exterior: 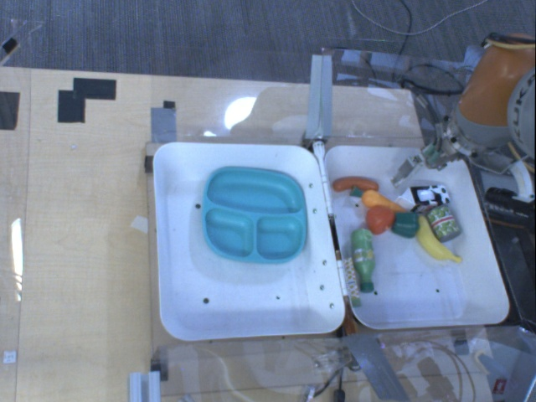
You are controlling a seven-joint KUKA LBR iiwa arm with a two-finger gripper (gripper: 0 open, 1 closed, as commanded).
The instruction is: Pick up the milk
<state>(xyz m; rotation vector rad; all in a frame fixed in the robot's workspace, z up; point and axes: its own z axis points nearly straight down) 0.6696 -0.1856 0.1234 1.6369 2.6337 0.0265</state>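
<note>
The milk lies in the right bin, near its far right corner, just short of the far edge. It is a small carton with black-and-white cow patches, on its side, its long axis running roughly along the far edge. The gripper hangs just beyond it toward the far edge, fingers spread wide, holding nothing. The milk sits slightly right and nearer the front.

The milk carton lies in the right bin. The can touches it at 5 o'clock, with the banana just beyond. At 8 o'clock stand the green pepper and tomato, at 9 o'clock the carrot. The gripper hangs close at 11 o'clock. The side at 3 o'clock is bare floor up to the bin wall.
</note>
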